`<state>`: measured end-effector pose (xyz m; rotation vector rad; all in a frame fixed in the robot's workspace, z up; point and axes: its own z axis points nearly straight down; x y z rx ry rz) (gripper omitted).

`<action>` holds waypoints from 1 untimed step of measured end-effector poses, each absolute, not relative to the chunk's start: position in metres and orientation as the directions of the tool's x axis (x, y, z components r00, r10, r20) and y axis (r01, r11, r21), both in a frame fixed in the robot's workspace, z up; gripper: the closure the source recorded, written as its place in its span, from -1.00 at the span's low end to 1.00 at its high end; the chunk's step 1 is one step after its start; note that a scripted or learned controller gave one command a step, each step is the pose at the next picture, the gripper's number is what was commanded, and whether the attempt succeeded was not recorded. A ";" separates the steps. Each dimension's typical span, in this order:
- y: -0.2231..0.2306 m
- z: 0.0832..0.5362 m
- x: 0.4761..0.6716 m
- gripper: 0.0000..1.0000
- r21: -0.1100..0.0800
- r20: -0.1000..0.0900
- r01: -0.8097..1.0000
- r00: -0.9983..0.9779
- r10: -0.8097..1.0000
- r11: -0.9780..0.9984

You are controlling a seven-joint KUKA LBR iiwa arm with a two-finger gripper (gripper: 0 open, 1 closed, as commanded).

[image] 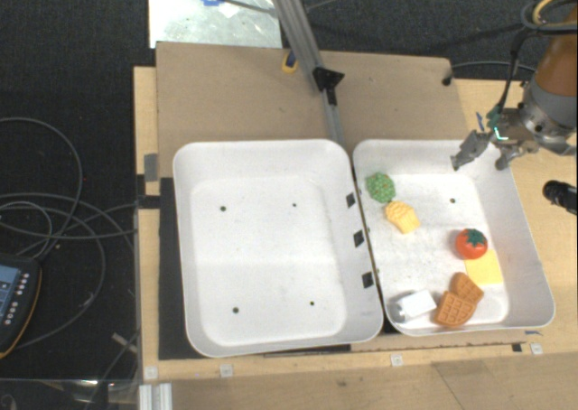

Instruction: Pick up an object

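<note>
The right bin (pixel 519 218) holds several toy foods. A green broccoli piece (pixel 380 187) lies near its left wall, with a yellow corn piece (pixel 402 217) just below it. A red tomato (pixel 470 242) rests on a yellow block (pixel 487 268) toward the right side. An orange waffle piece (pixel 457 302) and a small white block (pixel 415 305) lie at the front. My gripper (pixel 486 153) hangs open over the bin's back right corner, its two fingers spread with nothing between them, well apart from every object.
The left bin (pixel 194 246) stands beside the right one, joined by black clips (pixel 358 237). A grey pole (pixel 298 20) slants across the brown board at the back. Cables (pixel 54 209) and a pendant (pixel 13 295) lie on the dark floor at left.
</note>
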<state>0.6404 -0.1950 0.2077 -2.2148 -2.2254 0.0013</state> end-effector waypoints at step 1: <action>-0.195 0.210 0.641 -1.00 0.001 -0.001 1.000 -0.007 1.000 0.007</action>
